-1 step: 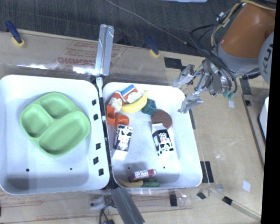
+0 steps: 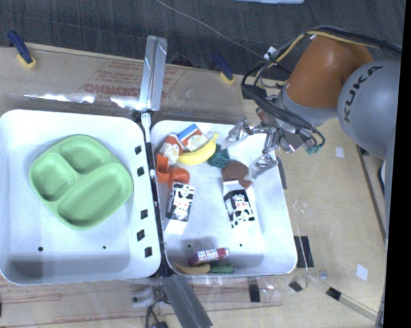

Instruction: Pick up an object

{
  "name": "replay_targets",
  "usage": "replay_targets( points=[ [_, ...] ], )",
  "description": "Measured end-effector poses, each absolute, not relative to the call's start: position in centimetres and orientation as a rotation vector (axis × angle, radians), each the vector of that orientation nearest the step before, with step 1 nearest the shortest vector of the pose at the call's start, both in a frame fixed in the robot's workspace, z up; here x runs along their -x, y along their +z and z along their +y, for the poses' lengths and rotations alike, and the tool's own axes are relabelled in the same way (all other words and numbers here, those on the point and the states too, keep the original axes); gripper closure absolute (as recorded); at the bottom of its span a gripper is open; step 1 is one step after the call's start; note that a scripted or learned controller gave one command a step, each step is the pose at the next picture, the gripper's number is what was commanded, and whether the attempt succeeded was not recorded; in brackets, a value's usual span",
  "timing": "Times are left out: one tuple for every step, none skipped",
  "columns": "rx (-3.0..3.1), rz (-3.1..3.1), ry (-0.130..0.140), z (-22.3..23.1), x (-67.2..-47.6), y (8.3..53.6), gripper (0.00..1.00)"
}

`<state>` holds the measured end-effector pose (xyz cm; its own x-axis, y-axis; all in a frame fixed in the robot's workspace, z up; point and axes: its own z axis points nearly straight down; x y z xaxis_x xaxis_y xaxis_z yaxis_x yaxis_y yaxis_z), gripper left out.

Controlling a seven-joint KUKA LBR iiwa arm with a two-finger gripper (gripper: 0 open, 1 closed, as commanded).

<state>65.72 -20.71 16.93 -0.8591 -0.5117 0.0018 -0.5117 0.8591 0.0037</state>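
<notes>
A grey KUKA arm (image 2: 369, 87) with an orange band (image 2: 324, 70) reaches in from the right, its two-finger gripper (image 2: 253, 138) hanging over the far right corner of the right-hand white bin (image 2: 285, 235). The metal fingers (image 2: 265, 157) stand spread apart, with nothing between them. Just below and in front of the gripper lies a small brown object (image 2: 235, 172), beside a dark teal piece (image 2: 220, 157). A yellow banana (image 2: 198, 154) rests to the left of that, next to a red, white and blue carton (image 2: 188, 134) and an orange piece (image 2: 163, 167) against the bin's left wall. Two black-and-white cow-patterned cartons lie mid-bin, one toward the left (image 2: 180, 201) and one toward the right (image 2: 239, 207), near the brown object. At the near edge sit a small red wrapped bar (image 2: 210, 255), a second yellow item (image 2: 192, 268) and something green (image 2: 220, 268). The left-hand white bin (image 2: 17, 252) bears a pale green divided plate (image 2: 81, 180).
</notes>
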Motion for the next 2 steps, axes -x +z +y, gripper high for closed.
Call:
replay_targets(
  points=[
    [-0.836,-3.029,-0.005,-16.1,-65.8,12.2,0.00],
    [-0.798,-3.039,0.002,-20.8,-56.6,12.7,0.00]
  ],
)
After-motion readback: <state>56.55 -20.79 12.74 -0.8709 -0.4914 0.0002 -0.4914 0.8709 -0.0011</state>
